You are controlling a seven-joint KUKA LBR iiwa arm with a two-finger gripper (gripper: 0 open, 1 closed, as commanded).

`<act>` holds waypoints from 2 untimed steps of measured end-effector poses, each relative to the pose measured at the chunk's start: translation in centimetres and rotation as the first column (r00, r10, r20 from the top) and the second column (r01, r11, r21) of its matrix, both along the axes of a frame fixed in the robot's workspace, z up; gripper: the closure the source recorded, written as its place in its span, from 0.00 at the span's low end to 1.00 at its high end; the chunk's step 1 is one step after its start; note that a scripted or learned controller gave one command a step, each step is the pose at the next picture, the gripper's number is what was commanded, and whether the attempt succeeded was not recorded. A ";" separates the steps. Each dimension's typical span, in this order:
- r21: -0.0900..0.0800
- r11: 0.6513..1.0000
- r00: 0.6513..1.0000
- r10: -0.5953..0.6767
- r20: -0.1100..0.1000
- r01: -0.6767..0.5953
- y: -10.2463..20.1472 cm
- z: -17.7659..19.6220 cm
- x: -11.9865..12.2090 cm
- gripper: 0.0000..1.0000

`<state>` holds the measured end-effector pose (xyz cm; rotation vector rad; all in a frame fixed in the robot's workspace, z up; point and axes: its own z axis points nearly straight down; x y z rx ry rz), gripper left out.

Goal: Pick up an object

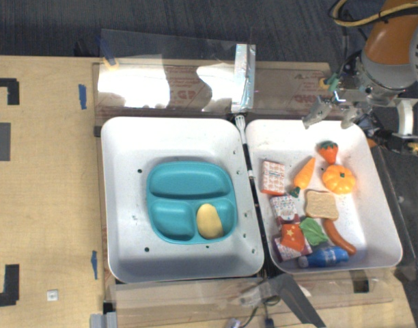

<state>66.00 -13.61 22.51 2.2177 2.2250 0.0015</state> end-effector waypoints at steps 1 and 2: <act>0.001 0.991 0.991 -0.132 -0.001 0.132 3.7 0.9 -0.4 0.00; 0.000 0.999 0.999 -0.047 -0.008 0.047 2.5 -10.4 -4.2 0.00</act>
